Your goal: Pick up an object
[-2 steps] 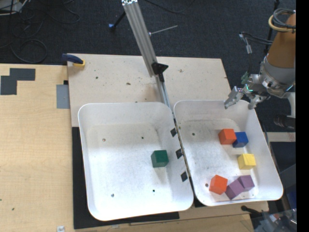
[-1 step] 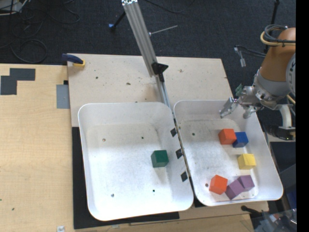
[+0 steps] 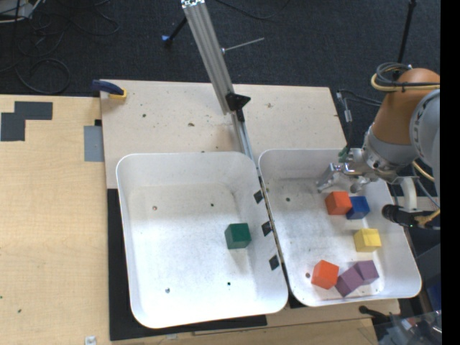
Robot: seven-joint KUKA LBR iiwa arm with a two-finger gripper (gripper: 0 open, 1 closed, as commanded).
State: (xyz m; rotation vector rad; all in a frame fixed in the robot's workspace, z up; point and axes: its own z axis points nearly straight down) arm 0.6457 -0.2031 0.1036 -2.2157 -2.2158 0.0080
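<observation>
Lower the jaws (image 3: pixel 336 180) (open or closed: cannot tell) straight down over the orange block (image 3: pixel 337 203) in the right bin (image 3: pixel 402 282), beside the blue block (image 3: pixel 359 207), then squeeze gently.

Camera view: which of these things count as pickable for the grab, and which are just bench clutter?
Pickable:
- orange cube and blue cube, nearest the claw
- yellow cube
- second orange cube
- two purple blocks
- green cube, left bin

Clutter:
- blue-and-yellow clamp
- slanted metal rail
- floor cables
</observation>
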